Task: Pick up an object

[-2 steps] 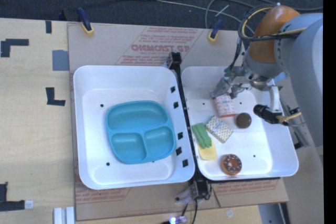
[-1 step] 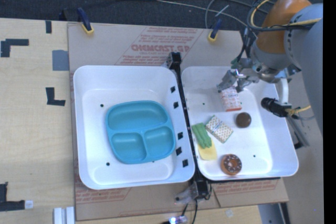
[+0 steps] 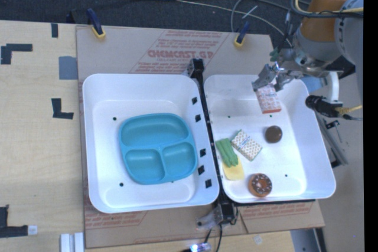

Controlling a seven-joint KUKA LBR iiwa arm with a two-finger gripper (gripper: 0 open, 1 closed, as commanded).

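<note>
Cardboard under bins reads "CHEMCAST GP"

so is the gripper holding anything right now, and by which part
It looks so: the gripper appears to pinch the top edge of a small white packet with red print, which hangs below it over the right white bin. The finger contact itself is blurry.

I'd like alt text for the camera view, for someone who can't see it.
A robot arm's claw holds a small red-and-white packet above the right white bin, where a doughnut, brown ball and green-and-yellow sponge lie. The left bin holds a blue divided plate.
</note>
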